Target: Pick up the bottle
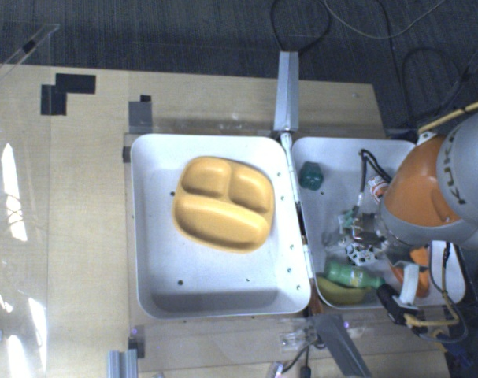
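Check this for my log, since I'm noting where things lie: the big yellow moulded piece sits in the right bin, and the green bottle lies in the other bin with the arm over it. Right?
Not quite. The camera view shows the yellow moulded piece in the left bin, not the right. The green bottle lies in the other bin, the right bin, with the arm over it, as you said.

You see two white bins: the left bin [144,235] holds a mustard-yellow moulded tray [223,203], and the right bin [333,152] holds a dark teal-green ball [310,176]. Note the green bottle [350,276] with a paler label, lying against a yellow-olive curved item [339,294]. The arm [439,187] is grey with an orange band. The bench [81,235] is pale wood bearing black square marks [61,91]; black cables [364,22] cross dark grey carpet.
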`<move>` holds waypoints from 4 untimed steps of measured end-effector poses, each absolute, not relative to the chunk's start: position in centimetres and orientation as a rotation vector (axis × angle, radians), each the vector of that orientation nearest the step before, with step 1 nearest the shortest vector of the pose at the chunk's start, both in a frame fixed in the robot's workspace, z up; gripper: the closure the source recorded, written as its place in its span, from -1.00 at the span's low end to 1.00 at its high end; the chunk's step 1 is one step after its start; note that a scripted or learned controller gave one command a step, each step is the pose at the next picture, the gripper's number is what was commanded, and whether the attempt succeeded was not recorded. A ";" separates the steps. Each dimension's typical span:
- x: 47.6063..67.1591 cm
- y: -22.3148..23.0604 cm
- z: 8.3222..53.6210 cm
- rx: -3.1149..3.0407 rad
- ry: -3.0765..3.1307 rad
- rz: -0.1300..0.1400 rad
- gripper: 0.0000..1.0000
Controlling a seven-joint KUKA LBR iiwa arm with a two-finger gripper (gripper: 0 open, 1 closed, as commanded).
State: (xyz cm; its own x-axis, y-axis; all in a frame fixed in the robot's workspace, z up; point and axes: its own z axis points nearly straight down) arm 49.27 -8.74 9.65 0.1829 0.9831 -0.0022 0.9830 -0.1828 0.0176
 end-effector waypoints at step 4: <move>48.9 -6.1 18.2 2.572 1.804 0.000 1.00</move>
